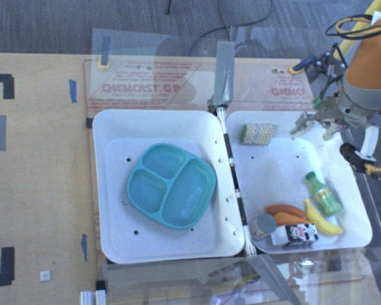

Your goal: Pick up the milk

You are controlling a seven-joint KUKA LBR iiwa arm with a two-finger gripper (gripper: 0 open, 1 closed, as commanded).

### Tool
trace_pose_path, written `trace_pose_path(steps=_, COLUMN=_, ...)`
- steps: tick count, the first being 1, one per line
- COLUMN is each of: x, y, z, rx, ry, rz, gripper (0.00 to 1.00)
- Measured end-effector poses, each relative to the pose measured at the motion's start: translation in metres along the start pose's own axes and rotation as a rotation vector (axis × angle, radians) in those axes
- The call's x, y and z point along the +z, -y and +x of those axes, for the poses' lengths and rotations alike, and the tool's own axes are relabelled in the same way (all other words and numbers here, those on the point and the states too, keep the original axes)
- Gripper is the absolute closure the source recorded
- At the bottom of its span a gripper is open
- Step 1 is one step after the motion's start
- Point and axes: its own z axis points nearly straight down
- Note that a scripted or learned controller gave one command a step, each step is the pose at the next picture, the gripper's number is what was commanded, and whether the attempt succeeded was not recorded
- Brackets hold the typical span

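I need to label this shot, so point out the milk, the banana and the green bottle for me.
milk (296, 234): camera view, on the carton's white and black side.
banana (322, 221): camera view, on the middle of its yellow curve.
green bottle (324, 196): camera view, on its body below the neck.

Teal plate, cow-spotted white milk, yellow banana.

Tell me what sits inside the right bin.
Right bin holds a sponge, green bottle, banana, carrot, grey cup and milk. Carrot's lower edge hidden behind the milk.
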Motion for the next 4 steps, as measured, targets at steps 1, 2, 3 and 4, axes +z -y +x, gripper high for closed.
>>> trace_pose_path(steps=1, x=0.075, y=0.050, z=0.040, rx=0.157, ry=0.000, rz=-0.005, gripper=0.00)
trace_pose_path(steps=2, x=-0.117, y=0.020, z=0.006, rx=0.197, ry=0.000, rz=0.002, gripper=0.00)
trace_pose_path(steps=3, x=0.074, y=-0.024, z=0.016, rx=0.566, ry=0.002, rz=0.014, gripper=0.00)
trace_pose_path(steps=4, x=0.077, y=-0.014, z=-0.013, rx=0.451, ry=-0.009, rz=0.005, gripper=0.00)
